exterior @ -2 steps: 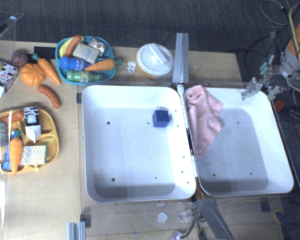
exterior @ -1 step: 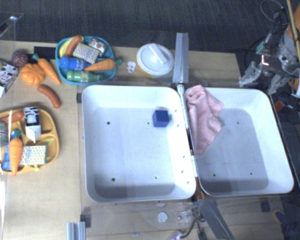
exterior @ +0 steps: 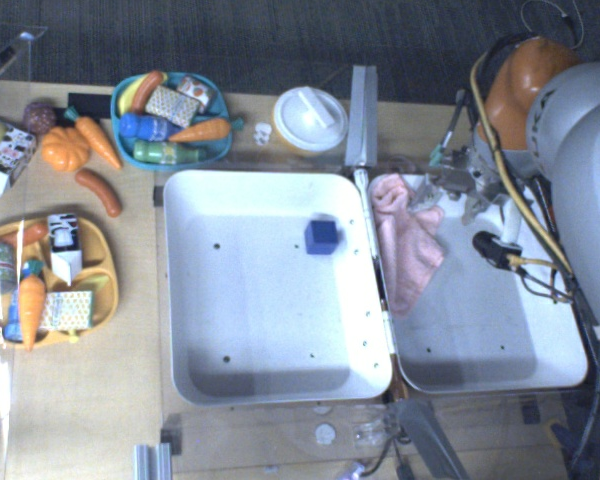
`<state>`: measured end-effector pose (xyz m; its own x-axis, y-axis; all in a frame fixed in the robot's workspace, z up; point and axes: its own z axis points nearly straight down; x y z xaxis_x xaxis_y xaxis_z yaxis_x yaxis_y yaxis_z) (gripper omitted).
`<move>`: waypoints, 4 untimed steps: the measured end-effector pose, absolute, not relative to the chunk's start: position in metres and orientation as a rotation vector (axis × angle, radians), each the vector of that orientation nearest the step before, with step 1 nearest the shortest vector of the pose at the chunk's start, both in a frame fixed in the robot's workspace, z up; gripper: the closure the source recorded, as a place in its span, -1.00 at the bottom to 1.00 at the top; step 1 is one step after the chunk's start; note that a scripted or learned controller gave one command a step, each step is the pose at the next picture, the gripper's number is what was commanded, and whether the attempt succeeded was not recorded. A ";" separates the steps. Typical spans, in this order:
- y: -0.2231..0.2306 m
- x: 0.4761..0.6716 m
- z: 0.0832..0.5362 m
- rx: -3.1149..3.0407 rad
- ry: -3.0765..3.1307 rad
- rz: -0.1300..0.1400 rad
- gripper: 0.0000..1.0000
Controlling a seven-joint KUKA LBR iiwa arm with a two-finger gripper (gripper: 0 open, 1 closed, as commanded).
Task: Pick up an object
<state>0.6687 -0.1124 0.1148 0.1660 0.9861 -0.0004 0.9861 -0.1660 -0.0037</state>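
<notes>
A small blue cube (exterior: 322,236) lies in the left bin (exterior: 230,368), towards its far right corner. A crumpled pink cloth (exterior: 405,243) lies in the right bin (exterior: 500,358), along its left wall. My gripper (exterior: 450,198) hangs over the far end of the right bin, just right of the cloth's top edge. It is open, with nothing between its fingers. The grey arm with its orange band (exterior: 525,73) and cables covers the right bin's far right corner.
A metal divider post (exterior: 359,118) stands behind the seam between the bins. A white lidded bowl (exterior: 310,118), a blue bowl of toy food (exterior: 170,118), a yellow tray of toys (exterior: 45,283) and loose toy vegetables lie on the bench to the left.
</notes>
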 end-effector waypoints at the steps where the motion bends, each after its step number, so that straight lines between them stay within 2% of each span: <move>1: -0.111 0.670 0.123 -2.391 -2.035 0.004 1.00; 2: -0.111 0.670 0.123 -2.391 -2.036 0.005 -1.00; 3: -0.112 0.631 0.090 -2.304 -2.152 -0.018 -1.00; 4: -0.115 0.594 0.091 -2.213 -2.249 -0.020 -1.00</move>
